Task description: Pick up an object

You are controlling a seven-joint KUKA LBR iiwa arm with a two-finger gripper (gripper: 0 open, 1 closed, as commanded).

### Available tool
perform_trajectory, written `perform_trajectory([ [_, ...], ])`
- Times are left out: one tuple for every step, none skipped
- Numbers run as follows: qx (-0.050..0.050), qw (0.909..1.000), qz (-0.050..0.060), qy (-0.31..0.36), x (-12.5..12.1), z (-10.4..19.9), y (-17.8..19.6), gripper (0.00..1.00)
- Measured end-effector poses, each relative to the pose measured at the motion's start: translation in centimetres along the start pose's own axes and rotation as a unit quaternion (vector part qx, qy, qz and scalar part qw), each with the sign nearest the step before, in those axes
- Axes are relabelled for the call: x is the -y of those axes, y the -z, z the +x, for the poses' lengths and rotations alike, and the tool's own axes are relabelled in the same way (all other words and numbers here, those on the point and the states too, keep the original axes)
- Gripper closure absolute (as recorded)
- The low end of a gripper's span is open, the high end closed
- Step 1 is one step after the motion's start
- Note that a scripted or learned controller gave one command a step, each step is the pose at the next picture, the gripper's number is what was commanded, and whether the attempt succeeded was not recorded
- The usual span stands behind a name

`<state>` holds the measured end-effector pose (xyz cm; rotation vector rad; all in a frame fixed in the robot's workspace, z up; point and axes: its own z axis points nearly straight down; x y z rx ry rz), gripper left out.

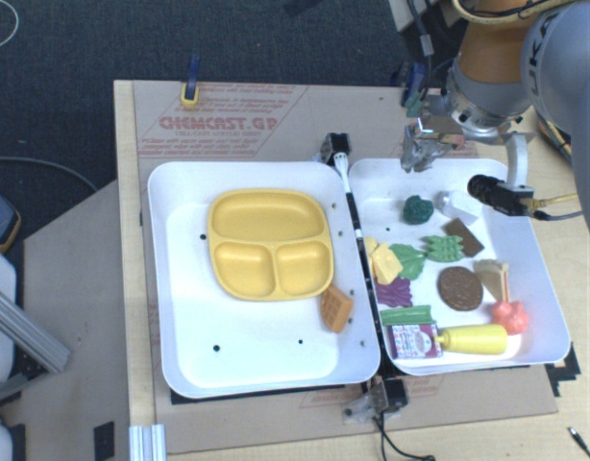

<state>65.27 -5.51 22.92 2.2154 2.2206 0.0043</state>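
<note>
The gripper (417, 158) hangs over the far left corner of the right bin (545, 286); I cannot tell how its jaws stand. The dark green toy (418, 209) lies just nearer, apart from it.

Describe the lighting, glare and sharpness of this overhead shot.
Camera view: even, soft lighting with faint shadows beside the yellow tray; the white bins look bright, nearly washed out, yet show no hard glare; the small items in the right bin are slightly soft; the gripper and arm at upper right are mildly blurred.
</note>
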Motion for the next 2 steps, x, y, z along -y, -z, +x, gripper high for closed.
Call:
perform_trajectory([
  [0.000, 1.0000, 0.001, -0.001, 0.05, 0.25, -0.01, 1.00],
  [0.000, 1.0000, 0.002, -0.002, 0.46, -0.26, 0.34, 1.00],
])
